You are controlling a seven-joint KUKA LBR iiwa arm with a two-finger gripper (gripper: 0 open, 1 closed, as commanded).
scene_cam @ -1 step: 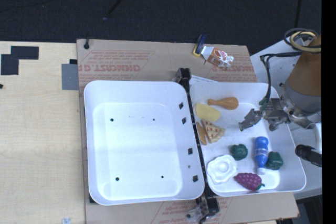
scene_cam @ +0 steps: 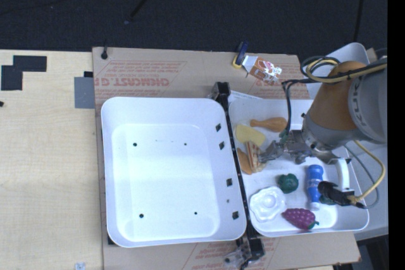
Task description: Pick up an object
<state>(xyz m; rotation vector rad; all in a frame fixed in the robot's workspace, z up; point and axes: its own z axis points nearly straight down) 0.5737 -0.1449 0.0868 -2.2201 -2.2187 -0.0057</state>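
Gripper [scene_cam: 273, 150] hangs low in the right bin [scene_cam: 361, 222], fingertips parted, holding nothing I can make out. Nearest me sit grapes [scene_cam: 299, 218] and a white piece [scene_cam: 267, 205]; beyond, the sandwich-like toy [scene_cam: 250, 157] just beside the tips. I'd centre over it before closing.

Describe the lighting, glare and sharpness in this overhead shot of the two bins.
Camera view: even, soft overhead light; the left bin reads bright white, nearly washed out on its floor, with only faint shadow along its walls. The background above the bench is dark and underexposed. The whole frame is slightly soft; small items in the right bin, like the purple grapes, lack fine detail. The gripper looks smeared.
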